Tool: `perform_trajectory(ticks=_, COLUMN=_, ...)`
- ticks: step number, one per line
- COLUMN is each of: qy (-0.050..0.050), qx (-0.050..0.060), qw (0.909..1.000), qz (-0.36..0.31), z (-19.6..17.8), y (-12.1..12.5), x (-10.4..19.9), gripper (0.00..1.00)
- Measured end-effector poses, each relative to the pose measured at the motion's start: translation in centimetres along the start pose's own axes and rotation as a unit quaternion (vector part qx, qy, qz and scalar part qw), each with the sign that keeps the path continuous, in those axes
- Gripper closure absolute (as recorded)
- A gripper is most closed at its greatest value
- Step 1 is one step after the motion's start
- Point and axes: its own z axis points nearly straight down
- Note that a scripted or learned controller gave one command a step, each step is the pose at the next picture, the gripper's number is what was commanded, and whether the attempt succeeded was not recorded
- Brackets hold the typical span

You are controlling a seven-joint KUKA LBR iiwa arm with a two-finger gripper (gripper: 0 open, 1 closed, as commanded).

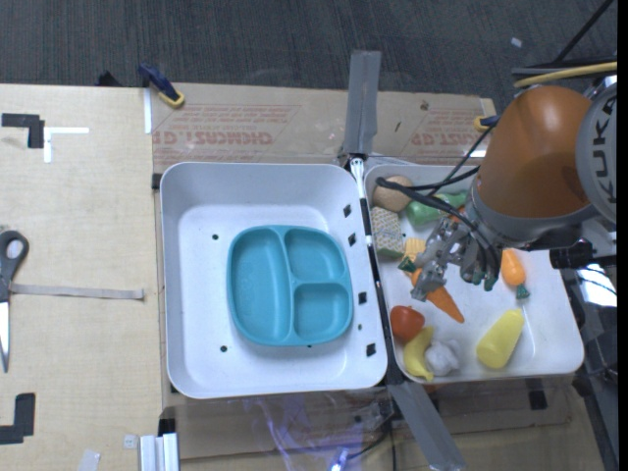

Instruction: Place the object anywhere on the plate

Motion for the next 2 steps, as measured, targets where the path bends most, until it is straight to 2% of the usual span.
perform_trajectory(ticks=1, qy=0.0, qx=0.0, qw=0.9998, qz=0.019, z=-4.39, y=5.98, x=-3.63, gripper=1.0)
perform_trajectory(ticks=2, qy=0.0, qx=0.0, qw=0.9998, qz=0.019, z=-4.39, y=5.97, x=-3.63, gripper=0.0)
